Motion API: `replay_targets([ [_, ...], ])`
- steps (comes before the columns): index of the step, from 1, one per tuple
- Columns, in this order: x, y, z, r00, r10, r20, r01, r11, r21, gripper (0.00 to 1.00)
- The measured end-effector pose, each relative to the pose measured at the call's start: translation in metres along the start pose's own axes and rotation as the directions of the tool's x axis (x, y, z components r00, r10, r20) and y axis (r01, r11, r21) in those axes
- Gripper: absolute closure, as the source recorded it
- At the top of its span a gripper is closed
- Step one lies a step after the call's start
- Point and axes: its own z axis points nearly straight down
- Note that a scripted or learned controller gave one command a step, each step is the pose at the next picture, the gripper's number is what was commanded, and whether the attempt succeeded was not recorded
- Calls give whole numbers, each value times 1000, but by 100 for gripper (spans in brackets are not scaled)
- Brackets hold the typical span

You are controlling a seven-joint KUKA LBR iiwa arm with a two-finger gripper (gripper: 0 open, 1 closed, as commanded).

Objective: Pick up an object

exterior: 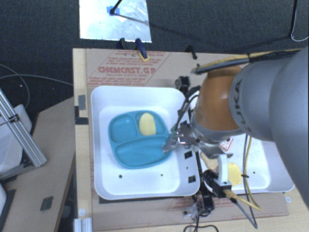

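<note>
The arm (260, 95) is reaching in from the right and covering most of the right bin (270, 178), its orange band sitting just above the wrist. The left bin (104, 129) is lying to the left of the claw (173, 141) and is carrying a blue plate (128, 151), a divided one with three compartments. The claw is hanging low at the plate's right rim, at or just over the edge; whether it is touching the rim I cannot tell.

A yellow object (147, 124), rounded and smooth-looking, is resting in the plate's upper right compartment, up and to the left of the claw, near it but apart from it. A second yellow thing (234, 174) is showing in the right bin, below and to the right of the claw, partly hidden behind the wrist hardware and cables.

Whether the claw is wide or narrow I cannot tell; the tips are blurring into the plate's edge and the mount is shading them. Nothing is visibly sitting between them.

By my reading the task is standing at its early half: the approach is looking made, the pick is not yet done. Either the plate's rim or the yellow object in its compartment could be the target. What is left is closing firmly on something and lifting it clear of the bin.
</note>
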Motion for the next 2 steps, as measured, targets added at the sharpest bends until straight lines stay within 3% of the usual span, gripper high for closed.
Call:
replay_targets([
  [1, 37, -1, 101, 1000, 9, 2, -9, 1000, -9, 0],
  [2, -27, 19, 51, 1000, 22, 22, -22, 1000, -15, 0],
])
